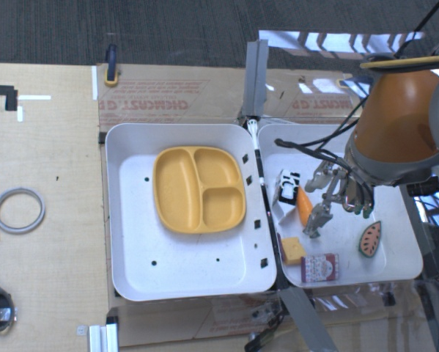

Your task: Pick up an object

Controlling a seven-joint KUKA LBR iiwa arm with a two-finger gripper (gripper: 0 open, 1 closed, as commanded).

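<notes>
- Camera view, position: the pincer (pixel 316 218) hangs over the right bin (pixel 402 270), below the arm (pixel 399 119) with its orange band. Its tips sit just beside the carrot (pixel 305 207), on that object's right side.
- Camera view, pincer state: the fingers stand narrowly apart with nothing between them; no object is held.
- Camera view, step in hand: judged as the approach to a grasp. The carrot is the nearest candidate, so treat it as the target.
- Procedure: centre the tips across the carrot's short axis, not along its length. Descend until the fingers straddle it, then close. Verify that the object sits between the fingers before lifting.
- Caution: a black-and-white object (pixel 288 187) touches or nearly touches the carrot on its left. A finger landing on it could push both aside. The yellow block (pixel 293 249) lies near, below the carrot.
- Target appearance: the carrot is orange, elongated and tapered, lying flat on the bin floor, slightly tilted from vertical in the picture. Its smooth, narrow form may slip under an off-centre grip.
- Other contents: a watermelon slice (pixel 370 239) and a red box (pixel 320 268) lie well apart from the tips. The left bin (pixel 131 270) bears a yellow divided plate (pixel 199 189).
</notes>
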